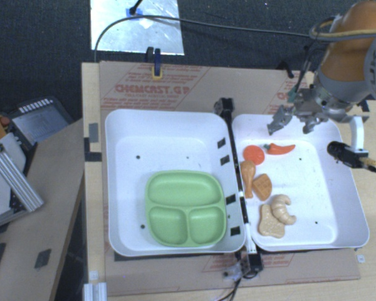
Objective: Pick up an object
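— What lies around you, biggest first?

— The right bin [344, 199] is my landmark. The left bin [122, 168] touches its left wall and holds a green divided plate [186, 208]. My gripper [296, 123] hangs over the right bin's far edge, fingers spread apart, nothing between them.

— And the pieces inside?

— All toward the right bin's left half. A pale croissant-shaped piece [282, 208] and a tan slab [270, 224] sit nearest the front wall; a brown chunk [261, 186] and an orange drumstick-like piece [247, 170] lie behind them.

— The thing nearest you?

— The orange pepper [282, 148], just beneath my fingers, beside a red disc [254, 154]. Its long axis runs left to right, tapered tip pointing right.
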You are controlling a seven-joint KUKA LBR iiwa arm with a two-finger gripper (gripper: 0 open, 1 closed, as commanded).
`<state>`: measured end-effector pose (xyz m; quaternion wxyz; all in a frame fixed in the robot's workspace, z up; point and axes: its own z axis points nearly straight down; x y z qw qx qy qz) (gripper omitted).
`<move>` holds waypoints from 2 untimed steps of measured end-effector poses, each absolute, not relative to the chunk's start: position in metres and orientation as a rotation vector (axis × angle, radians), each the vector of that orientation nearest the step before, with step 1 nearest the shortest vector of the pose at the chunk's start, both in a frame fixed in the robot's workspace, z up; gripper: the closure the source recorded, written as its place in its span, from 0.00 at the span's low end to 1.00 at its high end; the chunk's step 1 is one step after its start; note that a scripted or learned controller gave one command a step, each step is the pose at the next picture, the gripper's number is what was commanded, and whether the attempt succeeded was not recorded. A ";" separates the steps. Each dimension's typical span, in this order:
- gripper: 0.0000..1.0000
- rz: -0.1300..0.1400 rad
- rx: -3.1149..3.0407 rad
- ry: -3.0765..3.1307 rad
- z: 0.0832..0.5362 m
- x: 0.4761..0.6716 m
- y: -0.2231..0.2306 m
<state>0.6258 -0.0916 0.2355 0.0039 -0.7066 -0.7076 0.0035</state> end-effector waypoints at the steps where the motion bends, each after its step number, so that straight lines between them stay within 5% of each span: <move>1: 0.00 -0.001 -2.219 -2.226 0.242 0.628 -0.091; 2: 0.00 0.002 -2.220 -2.223 0.200 0.630 -0.095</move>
